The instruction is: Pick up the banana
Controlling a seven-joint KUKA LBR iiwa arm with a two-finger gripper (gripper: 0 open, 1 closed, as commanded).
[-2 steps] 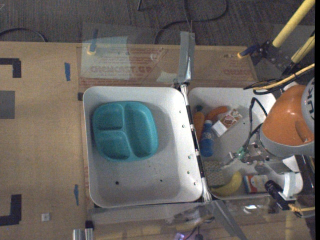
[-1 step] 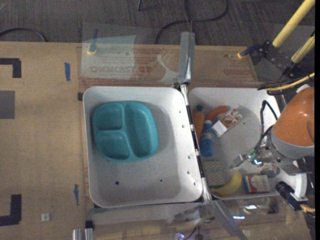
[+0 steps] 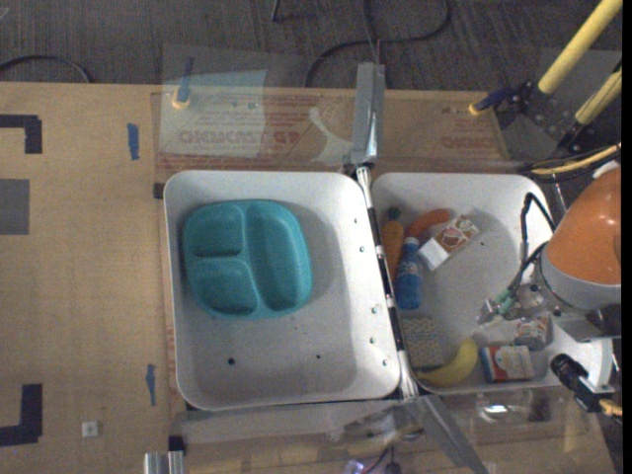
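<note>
Banana (image 3: 449, 366) lies in the right bin (image 3: 504, 191), at the near edge, towards that bin's near-left corner. Yellow, curved, ends turned up toward the far side; left tip sits against a grey mesh-patterned item (image 3: 427, 339), right end just beside a small red-and-white carton (image 3: 508, 362). Skin looks smooth and plain; too small to judge ripeness or marks.

Arm (image 3: 591, 250) enters from the right, over the right side of that bin, orange band prominent. Gripper (image 3: 513, 299) seems to sit among dark cabling just far-right of the banana; whether the fingers are apart or together, cannot tell. Nothing visibly held.

Risks, judged from this layout:
- Banana is crowded against the near wall, so a descent could strike the rim or the wall.
- Carton and mesh item flank it closely; a grasp could catch a neighbour instead.
- Curved, smooth body may roll or slip out of a pinch taken off-centre.

Blue bottle (image 3: 409, 275) and orange items stand farther off along the left wall. Left bin (image 3: 197, 363) holds a teal divided plate (image 3: 247, 257).
</note>
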